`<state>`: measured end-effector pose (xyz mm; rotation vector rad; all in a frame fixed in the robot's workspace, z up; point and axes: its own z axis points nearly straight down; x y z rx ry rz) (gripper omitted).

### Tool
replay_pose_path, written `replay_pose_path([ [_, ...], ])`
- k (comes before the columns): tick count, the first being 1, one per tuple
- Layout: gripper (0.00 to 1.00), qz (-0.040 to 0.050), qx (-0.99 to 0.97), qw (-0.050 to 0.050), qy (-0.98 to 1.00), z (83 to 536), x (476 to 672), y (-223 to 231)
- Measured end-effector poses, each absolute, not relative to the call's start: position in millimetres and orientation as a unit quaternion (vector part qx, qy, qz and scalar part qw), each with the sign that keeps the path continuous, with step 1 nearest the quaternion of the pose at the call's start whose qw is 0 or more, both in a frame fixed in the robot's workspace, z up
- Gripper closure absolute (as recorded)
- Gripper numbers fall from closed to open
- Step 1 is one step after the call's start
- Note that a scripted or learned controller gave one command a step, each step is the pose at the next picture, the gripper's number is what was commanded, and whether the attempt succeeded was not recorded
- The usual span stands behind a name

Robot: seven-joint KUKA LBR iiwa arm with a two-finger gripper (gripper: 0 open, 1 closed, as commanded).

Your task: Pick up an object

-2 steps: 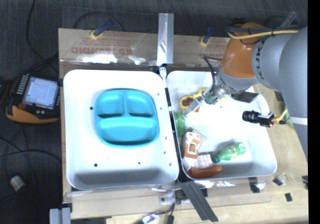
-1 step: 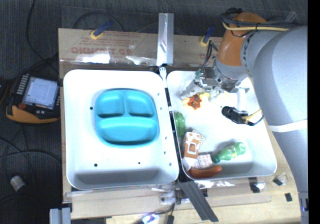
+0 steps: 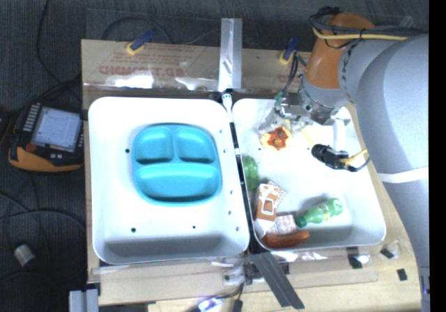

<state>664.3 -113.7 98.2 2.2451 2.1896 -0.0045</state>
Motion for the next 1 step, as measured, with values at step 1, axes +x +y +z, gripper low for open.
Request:
replay_pose_path([
  [1, 1.0, -0.0018, 0.754, 0.0, 0.657, 183.1, 661.2, -62.5],
])
